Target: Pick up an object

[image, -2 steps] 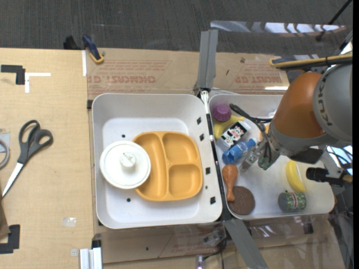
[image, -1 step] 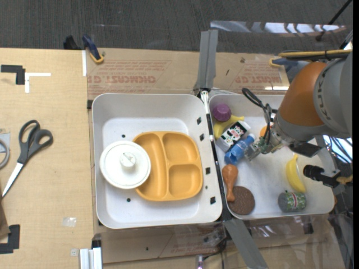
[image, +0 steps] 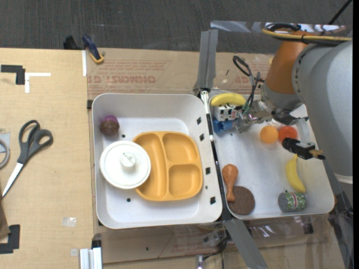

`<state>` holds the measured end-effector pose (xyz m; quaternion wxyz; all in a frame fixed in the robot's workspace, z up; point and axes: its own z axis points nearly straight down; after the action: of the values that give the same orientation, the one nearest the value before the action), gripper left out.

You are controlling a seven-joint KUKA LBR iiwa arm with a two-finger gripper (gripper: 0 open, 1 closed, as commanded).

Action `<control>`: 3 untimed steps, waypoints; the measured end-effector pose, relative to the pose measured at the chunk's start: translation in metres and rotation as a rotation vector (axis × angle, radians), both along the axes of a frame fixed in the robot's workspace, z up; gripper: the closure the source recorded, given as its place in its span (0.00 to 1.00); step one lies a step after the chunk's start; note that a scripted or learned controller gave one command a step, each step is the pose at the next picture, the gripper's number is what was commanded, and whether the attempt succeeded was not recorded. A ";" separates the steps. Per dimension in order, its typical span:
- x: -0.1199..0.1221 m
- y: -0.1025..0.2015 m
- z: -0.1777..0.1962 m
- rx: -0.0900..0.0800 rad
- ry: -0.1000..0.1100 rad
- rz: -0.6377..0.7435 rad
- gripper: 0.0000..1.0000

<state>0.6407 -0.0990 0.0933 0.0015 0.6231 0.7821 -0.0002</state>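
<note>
Looking down from the camera view, I see the gripper low over the blue-and-white toy just under the yellow banana; I cannot tell its state. Probably light, rigid plastic; I'd pinch its flat sides.

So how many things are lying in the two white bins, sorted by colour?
Yellow: 3 (divided tray, banana, banana)
Orange or red: 2
Brown: 2 (drumstick, cookie)
White: 1 (lid)
Purple: 1
Green: 1 (can)
Total: 10
</note>
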 end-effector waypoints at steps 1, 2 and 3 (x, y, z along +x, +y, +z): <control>0.019 -0.074 0.171 -0.002 0.000 0.219 1.00; 0.019 -0.109 0.067 -0.001 0.001 0.225 1.00; 0.019 -0.108 0.067 -0.001 0.001 0.226 0.00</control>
<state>0.6595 -0.2070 0.1606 0.0013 0.5309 0.8474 -0.0007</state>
